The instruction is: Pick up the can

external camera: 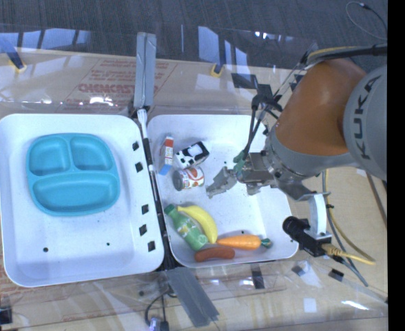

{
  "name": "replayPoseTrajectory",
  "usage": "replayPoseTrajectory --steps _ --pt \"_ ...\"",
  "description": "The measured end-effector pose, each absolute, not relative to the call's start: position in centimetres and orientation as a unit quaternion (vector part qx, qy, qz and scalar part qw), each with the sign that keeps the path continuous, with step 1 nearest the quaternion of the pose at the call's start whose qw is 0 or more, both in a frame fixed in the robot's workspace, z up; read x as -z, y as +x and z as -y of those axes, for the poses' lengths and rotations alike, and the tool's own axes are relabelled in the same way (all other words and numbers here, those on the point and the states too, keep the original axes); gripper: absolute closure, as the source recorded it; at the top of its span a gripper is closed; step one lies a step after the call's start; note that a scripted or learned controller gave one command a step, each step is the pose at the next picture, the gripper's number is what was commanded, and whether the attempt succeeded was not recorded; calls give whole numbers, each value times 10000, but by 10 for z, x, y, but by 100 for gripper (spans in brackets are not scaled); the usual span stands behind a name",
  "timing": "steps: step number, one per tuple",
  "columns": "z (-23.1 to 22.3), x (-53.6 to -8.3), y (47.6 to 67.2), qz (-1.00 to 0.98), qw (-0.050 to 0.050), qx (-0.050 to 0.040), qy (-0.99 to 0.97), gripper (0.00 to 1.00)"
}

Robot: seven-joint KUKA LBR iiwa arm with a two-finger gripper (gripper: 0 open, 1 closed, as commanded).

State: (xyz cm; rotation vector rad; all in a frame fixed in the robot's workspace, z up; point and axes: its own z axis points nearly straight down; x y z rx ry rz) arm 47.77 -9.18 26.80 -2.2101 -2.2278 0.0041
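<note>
A: How many bins, and what lies in each?

B: Two white bins on the tabletop [65, 302]. The left bin [16, 240] holds one thing, a blue divided plate [71, 172] with three compartments. The right bin [271, 216] holds seven things.

A: Count them out.

B: One can [189, 178], lying on its side in the middle left of that bin. One black-and-white cow-patterned toy [191, 154] just beyond it on the far side, one slim tube with a red and white label [167, 154] near the left wall, one banana [200, 218], one green bottle [186, 227] touching the banana, one carrot [240, 241] and one sausage [214, 254] along the near wall.

A: And the arm?

B: One arm [326, 116], grey with an orange band, reaching in from the right. Its gripper [220, 184] is low over the right bin, just right of the can, with nothing between its fingers. They look a little apart, though the tips are small and blurred.

A: Any writing you can read?

B: "KUKA" in dark letters on the grey part of the arm. Red print on the clear sheet [85, 81] beyond the bins looks like "CHEMCAST", repeated. The can's label shows red and white, but its words are too small to read.
</note>
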Motion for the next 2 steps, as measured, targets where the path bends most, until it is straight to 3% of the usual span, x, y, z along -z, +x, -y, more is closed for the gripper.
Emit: replayPoseTrajectory --steps 1,2 --pt "125 -227 514 7719 22 -13 -6357 0" --pt "104 -141 608 7370 12 -14 -6759 0"
